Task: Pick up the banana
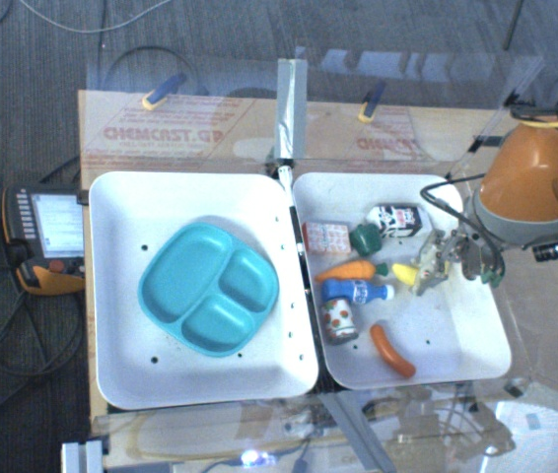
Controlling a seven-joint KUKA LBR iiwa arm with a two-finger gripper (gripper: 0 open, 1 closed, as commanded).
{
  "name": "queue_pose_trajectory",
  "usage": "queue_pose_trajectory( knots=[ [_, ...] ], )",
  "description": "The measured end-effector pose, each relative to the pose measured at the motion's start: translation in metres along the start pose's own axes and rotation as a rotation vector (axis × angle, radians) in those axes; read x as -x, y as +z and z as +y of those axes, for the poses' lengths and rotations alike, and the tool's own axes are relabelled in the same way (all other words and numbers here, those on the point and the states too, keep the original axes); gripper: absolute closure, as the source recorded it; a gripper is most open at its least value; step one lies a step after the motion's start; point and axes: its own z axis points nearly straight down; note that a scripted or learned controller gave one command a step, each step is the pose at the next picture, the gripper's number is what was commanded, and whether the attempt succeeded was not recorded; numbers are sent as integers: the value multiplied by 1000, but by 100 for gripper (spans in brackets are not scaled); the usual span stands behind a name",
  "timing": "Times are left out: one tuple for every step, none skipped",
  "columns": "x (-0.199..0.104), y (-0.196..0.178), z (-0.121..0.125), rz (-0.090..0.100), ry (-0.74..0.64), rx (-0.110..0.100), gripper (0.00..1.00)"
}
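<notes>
Bench: two white bins side by side.
Left bin [111,363]: blue tray [210,287].
Right bin [476,348]: gripper [435,264]; banana [406,274] touching fingertips, sausage [392,350] below.
Grip: cannot tell.

arm in from right, wrist low over right bin [476,358], gripper [437,264] pointing left inside it

Crowded middle, open lower right
Toys pack the right bin's [476,363] centre and left; its lower-right floor lies bare beside the sausage [392,351].
</notes>
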Motion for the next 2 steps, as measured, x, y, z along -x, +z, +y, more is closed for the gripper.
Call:
queue_pose_trajectory(
  knots=[
    [12, -99, 68, 19, -17, -4, 100],
    [30, -140, 122, 19, 9, -4, 100]
  ],
)
